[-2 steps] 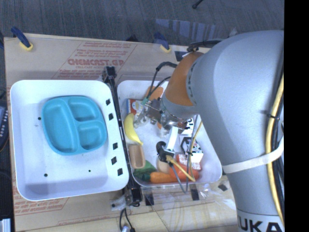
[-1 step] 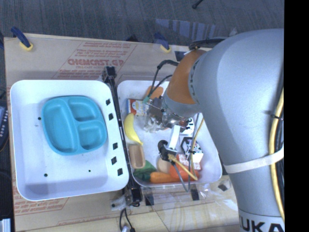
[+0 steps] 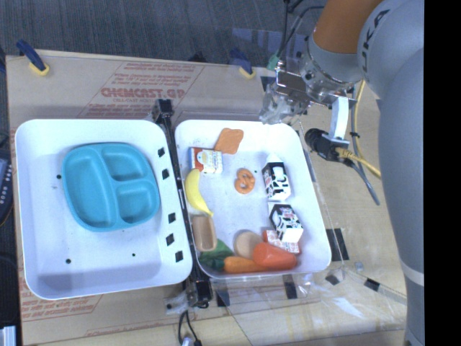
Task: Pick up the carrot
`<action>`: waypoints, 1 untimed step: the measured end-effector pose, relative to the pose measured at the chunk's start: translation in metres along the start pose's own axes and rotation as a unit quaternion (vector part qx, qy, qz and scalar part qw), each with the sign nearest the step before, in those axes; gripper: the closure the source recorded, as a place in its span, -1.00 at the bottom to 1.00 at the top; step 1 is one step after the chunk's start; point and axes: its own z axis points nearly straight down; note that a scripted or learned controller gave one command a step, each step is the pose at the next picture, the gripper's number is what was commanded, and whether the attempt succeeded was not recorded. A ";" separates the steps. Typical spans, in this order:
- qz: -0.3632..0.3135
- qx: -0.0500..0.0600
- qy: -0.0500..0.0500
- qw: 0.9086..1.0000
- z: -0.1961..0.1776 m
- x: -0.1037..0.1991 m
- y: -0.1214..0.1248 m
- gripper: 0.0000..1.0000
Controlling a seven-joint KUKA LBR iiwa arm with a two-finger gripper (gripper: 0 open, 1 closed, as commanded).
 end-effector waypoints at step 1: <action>-0.001 0.006 -0.001 1.000 0.006 0.001 -0.002 -1.00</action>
